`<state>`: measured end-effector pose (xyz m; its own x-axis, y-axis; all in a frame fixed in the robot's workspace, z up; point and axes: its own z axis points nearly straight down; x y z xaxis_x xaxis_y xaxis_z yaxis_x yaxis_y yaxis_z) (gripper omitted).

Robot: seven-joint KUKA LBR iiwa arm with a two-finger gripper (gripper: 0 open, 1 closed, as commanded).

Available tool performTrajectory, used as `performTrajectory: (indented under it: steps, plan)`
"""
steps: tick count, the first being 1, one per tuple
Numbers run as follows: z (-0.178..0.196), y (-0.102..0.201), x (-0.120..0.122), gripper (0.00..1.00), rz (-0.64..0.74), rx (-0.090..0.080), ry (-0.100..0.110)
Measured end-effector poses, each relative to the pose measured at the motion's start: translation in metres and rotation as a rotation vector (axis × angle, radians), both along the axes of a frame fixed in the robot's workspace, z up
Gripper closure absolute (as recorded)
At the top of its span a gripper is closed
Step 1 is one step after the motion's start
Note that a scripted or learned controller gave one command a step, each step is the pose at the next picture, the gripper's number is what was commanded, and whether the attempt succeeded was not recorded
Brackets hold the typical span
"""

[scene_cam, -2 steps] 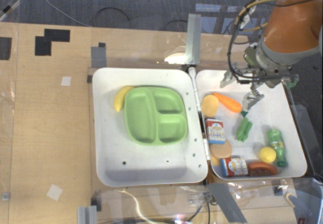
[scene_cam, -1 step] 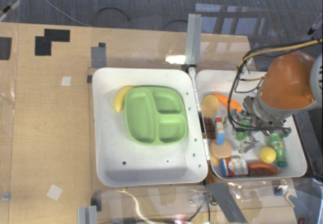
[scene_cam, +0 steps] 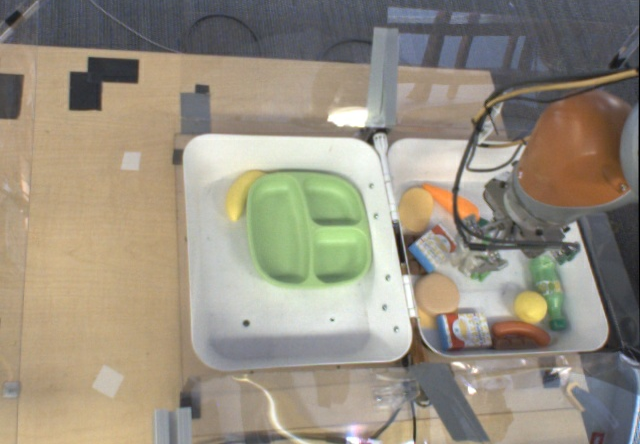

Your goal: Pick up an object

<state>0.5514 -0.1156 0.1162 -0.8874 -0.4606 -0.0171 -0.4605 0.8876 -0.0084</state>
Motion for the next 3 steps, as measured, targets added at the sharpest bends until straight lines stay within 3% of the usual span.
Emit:
performTrajectory:
  steps: [1,2,3]
  plan:
    - [0.089,-0.061,0.02,1.0,0.331,-0.008,0.006]
    - [0.087,-0.059,0.02,0.0,0.333,-0.005,0.009]
    - [-0.006,-0.007,0.018,0.0,0.462,-0.018,-0.008]
